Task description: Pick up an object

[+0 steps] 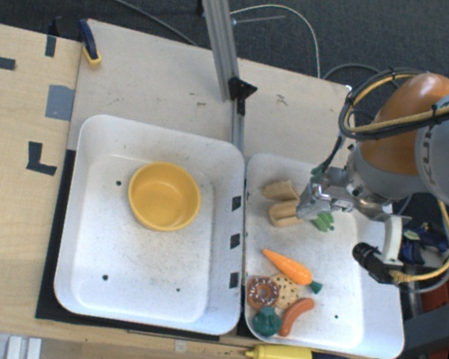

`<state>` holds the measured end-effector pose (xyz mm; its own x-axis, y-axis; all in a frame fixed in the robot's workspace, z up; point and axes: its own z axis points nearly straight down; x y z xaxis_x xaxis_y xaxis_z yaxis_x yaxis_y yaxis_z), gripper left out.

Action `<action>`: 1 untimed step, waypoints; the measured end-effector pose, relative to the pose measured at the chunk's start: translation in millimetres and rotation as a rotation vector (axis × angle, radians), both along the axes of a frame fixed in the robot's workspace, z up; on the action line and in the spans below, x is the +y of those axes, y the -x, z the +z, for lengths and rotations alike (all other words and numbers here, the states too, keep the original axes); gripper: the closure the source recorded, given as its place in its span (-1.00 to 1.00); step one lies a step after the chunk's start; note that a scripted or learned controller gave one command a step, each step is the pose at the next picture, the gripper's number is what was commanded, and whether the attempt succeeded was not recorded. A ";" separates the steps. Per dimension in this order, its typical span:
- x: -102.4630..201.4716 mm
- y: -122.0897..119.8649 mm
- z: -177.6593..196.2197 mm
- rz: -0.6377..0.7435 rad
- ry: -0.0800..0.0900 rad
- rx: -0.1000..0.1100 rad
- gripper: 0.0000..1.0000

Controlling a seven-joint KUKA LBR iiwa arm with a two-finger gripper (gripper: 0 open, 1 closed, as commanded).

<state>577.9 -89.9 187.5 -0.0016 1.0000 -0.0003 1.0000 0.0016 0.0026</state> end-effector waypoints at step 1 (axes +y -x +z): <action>6.6 6.9 50.4 0.000 0.000 -0.001 1.00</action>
<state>571.0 -83.3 238.0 -0.0019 1.0000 -0.0005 1.0000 0.0019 0.0036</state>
